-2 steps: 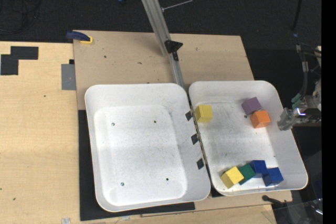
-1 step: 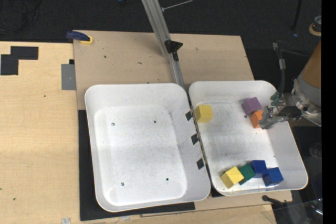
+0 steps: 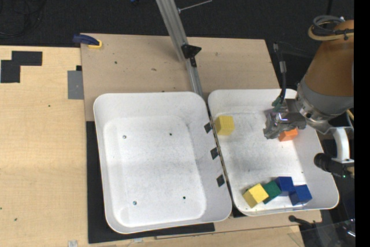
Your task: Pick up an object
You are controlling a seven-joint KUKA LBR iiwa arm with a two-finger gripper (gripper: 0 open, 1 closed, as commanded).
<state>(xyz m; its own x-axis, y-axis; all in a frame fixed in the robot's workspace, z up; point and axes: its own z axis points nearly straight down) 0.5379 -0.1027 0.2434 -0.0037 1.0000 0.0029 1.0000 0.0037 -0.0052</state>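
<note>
The left bin (image 3: 150, 159) sat well to the left of the fingers, its white floor speckled and marked by a few dark dots. Along the seam between the two bins ran three small black clips (image 3: 213, 153), also left of the fingers. A grey metal rail (image 3: 171, 20) slanted down from the top of the view to the bins' shared back corner, up and to the left of the fingers.

In the right bin (image 3: 248, 107), a yellow cube (image 3: 225, 125) lay near the left wall, to the left of the fingers and about level with them, clearly apart from them. Toward the front wall, below the fingers and well apart from them, a cluster lay together: a yellow block (image 3: 255, 194) at its left end, a green block (image 3: 271, 190) touching it, then a blue block (image 3: 285, 184) and a second blue block (image 3: 300, 194) at the right end.

The gripper (image 3: 277, 129) hung low over the right half of the right bin, reaching in from the right beneath the orange band (image 3: 330, 69) of the arm. An orange block (image 3: 288, 134) sat just to the right of the metal fingers and partly hidden behind them. Whether the fingers were spread or closed, and whether they had any grip on the orange block, could not be told from this angle.
</note>
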